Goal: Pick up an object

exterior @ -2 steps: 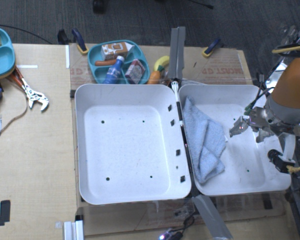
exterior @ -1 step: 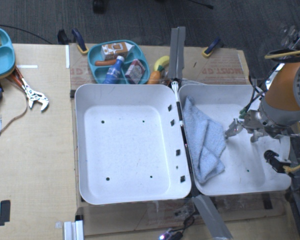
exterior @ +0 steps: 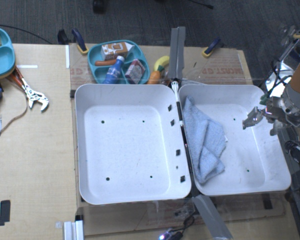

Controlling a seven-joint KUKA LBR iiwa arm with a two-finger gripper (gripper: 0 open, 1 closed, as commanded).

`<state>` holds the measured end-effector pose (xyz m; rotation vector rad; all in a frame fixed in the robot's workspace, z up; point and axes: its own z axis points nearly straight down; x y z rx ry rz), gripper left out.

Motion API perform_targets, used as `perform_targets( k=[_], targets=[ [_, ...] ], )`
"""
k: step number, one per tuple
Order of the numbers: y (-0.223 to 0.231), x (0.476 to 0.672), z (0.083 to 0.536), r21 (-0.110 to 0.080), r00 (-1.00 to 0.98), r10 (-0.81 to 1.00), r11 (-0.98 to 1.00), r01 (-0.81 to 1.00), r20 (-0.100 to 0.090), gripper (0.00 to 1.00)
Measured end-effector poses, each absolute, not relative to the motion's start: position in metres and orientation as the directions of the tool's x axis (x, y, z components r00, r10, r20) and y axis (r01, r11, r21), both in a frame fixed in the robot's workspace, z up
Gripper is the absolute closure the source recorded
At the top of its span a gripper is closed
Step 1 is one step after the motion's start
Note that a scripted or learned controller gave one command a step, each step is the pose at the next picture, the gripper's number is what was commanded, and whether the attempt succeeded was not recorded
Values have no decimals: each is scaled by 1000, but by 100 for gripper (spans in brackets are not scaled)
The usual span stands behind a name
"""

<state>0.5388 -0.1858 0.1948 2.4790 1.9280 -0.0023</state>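
A crumpled grey-blue cloth (exterior: pixel 205 140) lies in the right bin (exterior: pixel 260 181), against that bin's left wall. It is the one object inside the bins. The left bin (exterior: pixel 125 189) holds nothing I can see. My gripper (exterior: pixel 262 124) hangs over the right side of the right bin, well to the right of the cloth and apart from it. It is open, one finger (exterior: pixel 250 119) pointing left and down, with nothing between the two.
Behind the bins stands a teal tray (exterior: pixel 96 59) of small items, with a banana (exterior: pixel 161 63) beside it. A wrench (exterior: pixel 34 98) and another teal dish (exterior: pixel 1 54) lie on the wooden bench at far left. Clamps sit along the back edge.
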Motion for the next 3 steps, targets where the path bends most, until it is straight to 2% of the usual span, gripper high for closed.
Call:
perform_targets(
  k=[1, 2, 3],
  targets=[
    [-158, 507, 91, -1, 273, 962, -273, 962, 0, 0],
    [-159, 507, 99, -3, 276, 961, -276, 961, -1, 100],
    [-159, 507, 99, -3, 276, 961, -276, 961, -1, 0]
  ],
)
